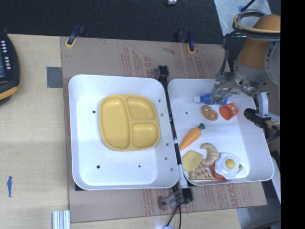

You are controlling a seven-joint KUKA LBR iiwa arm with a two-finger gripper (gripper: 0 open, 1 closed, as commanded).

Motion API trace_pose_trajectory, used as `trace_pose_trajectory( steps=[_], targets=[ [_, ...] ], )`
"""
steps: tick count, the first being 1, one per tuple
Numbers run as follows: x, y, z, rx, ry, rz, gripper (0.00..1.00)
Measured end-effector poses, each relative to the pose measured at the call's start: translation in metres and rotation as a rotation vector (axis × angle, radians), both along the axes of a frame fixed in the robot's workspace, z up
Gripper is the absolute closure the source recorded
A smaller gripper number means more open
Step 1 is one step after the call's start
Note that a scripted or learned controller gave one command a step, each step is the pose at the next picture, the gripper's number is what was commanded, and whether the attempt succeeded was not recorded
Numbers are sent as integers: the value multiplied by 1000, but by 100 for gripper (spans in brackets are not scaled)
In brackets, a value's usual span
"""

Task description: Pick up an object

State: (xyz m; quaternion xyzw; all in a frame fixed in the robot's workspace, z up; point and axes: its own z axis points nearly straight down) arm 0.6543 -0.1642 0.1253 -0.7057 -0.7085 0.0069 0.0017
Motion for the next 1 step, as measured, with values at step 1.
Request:
trace_pose_trajectory(
  steps=[1],
  targets=[
    [0,0,0,0,1,0,0]
  ],
)
